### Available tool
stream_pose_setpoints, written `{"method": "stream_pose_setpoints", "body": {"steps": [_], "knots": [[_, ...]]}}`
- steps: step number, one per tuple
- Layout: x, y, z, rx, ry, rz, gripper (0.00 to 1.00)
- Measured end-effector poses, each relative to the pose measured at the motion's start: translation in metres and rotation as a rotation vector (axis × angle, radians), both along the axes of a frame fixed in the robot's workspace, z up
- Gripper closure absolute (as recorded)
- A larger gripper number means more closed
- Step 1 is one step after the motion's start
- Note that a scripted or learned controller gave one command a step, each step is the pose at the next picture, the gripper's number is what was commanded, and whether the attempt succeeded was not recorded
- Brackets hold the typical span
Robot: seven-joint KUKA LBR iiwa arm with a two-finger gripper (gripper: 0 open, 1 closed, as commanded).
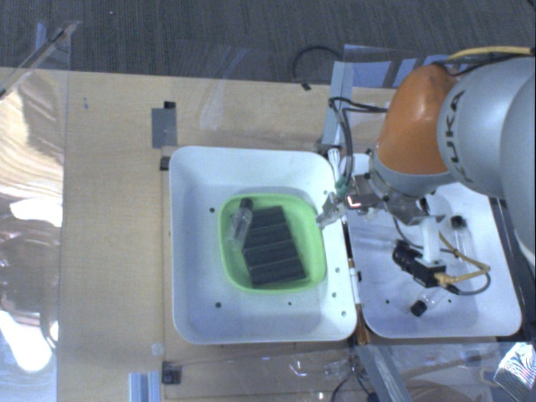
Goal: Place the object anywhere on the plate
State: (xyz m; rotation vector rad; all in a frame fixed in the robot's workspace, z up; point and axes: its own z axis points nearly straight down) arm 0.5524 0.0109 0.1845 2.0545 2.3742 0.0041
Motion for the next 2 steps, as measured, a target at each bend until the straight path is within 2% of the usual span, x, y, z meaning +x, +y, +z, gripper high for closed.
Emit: {"method": "stream_pose_setpoints", "body": {"steps": [1,2], "knots": [[0.009,-0.015,0.018,0.000,-0.002,-0.025,0.00],[0.003,0.044,0.015,0.001,-0.002,-0.021,0.00]]}}
